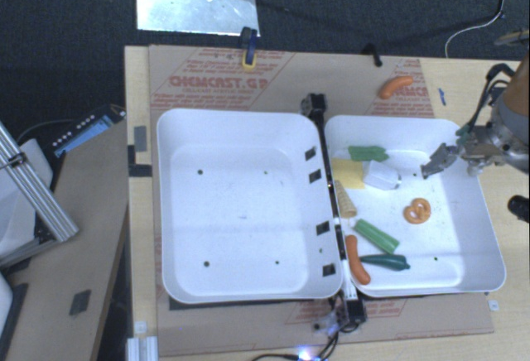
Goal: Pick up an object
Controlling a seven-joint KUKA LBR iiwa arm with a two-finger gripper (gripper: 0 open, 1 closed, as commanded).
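White bin (476,264) on the right holds the toys; the gripper (436,161) hovers above it, jaws' state unclear, so approach comes first, then descent toward the pretzel (417,211).

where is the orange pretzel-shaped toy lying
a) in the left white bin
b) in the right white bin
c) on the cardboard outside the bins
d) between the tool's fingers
b, the orange pretzel-shaped toy lies on the floor of the right white bin, below and apart from the tool.
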